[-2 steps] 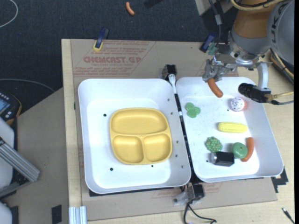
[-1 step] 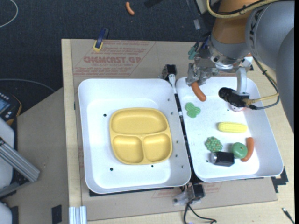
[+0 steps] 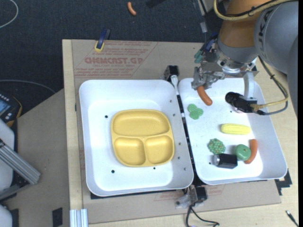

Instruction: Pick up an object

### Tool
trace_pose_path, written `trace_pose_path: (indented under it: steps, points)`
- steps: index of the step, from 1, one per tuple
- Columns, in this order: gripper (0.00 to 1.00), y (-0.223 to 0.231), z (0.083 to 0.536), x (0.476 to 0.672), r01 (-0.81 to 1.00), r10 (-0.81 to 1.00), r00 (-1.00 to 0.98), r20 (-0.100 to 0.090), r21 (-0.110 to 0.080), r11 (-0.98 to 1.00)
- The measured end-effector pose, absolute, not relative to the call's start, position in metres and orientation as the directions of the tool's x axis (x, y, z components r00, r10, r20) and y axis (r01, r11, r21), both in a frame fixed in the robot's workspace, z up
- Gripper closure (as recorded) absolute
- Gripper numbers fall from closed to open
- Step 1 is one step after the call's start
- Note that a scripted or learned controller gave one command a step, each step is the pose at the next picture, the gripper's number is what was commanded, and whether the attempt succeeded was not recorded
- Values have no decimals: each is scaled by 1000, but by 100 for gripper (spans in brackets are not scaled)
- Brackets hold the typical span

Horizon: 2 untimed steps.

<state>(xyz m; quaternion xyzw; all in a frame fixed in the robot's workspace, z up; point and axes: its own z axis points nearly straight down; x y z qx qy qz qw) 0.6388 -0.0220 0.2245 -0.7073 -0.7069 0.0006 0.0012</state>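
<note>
— Checking the pick station from the bench side: where does the grey arm's gripper stand?

— Over the far left corner of the right shallow white plastic bin. A short orange sausage-shaped toy sits directly below it, its upper end meeting the gripper's underside. I cannot tell from here whether the pincer is wide, narrow or clamped on that toy; the wrist hides it.

— Why that corner?

— My judgement: the sausage has clear space around most of it, so the approach is unobstructed. A green leafy plastic piece lies just beside it and a yellow plastic corn cob lies mid-bin. At the near end, four items are crowded together:
- a knobbly green broccoli toy
- a small black block
- a round green fruit toy
- a red-orange carrot-like stick

That cluster would be the harder pick.

— Left side?

— The left white plastic bin carries one yellow three-compartment moulded tray, roughly centred.

— Surface and room?

— Both bins rest on a pale board with red printed lettering. Dark carpet lies beyond it, with one small orange item on the floor.
</note>
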Motion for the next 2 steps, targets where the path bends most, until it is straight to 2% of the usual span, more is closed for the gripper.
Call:
trace_pose_path:
  steps: [1, 2]
  points:
    - [100, -21, 218, 648, 1000, 1000, -1, -1, 2, 1]
    - [100, -10, 218, 640, 1000, 1000, -2, 1, -2, 2]
